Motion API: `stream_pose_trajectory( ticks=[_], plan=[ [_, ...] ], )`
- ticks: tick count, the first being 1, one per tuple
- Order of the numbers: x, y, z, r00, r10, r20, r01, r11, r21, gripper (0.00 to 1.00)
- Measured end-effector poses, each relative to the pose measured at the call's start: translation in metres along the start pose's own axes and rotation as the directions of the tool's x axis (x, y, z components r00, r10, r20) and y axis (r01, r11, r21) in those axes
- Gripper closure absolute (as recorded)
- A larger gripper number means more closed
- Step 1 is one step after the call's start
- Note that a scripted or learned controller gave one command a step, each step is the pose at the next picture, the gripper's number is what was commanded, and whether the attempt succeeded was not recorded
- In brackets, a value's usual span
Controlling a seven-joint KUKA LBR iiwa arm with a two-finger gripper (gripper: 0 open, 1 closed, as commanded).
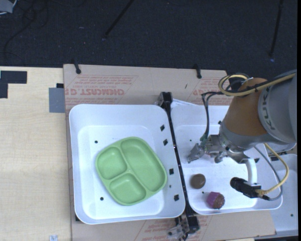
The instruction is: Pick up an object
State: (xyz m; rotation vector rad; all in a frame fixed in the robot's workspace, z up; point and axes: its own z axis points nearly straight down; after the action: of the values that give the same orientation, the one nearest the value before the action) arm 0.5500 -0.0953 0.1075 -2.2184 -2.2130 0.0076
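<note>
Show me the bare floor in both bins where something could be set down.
Left bin: bare strips around the green plate, widest along the far wall. Right bin: crowded by the pincer, brown ball and purple object; far-left corner bare.

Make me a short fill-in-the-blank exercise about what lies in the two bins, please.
1. The green plate lies in the ____ bin.
2. The plate has ____ compartments.
3. The brown ball and the purple object lie in the ____ bin.
4. The gripper hangs over the right bin, above the ____ ball in the view.

Missing words: left; three; right; brown
</note>
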Motion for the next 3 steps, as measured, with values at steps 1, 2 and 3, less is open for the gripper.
stream_pose_trajectory(
  ticks=[1, 2, 3],
  plan=[
    [-0.002, 0.000, -0.013, 1.000, 0.008, 0.001, -0.008, 1.000, -0.002, 1.00],
    [-0.010, -0.002, -0.074, 1.000, 0.005, 0.003, -0.005, 1.000, -0.012, 1.00],
    [-0.006, 0.007, -0.123, 1.000, -0.003, 0.003, 0.003, 1.000, -0.011, 1.00]
  ],
)
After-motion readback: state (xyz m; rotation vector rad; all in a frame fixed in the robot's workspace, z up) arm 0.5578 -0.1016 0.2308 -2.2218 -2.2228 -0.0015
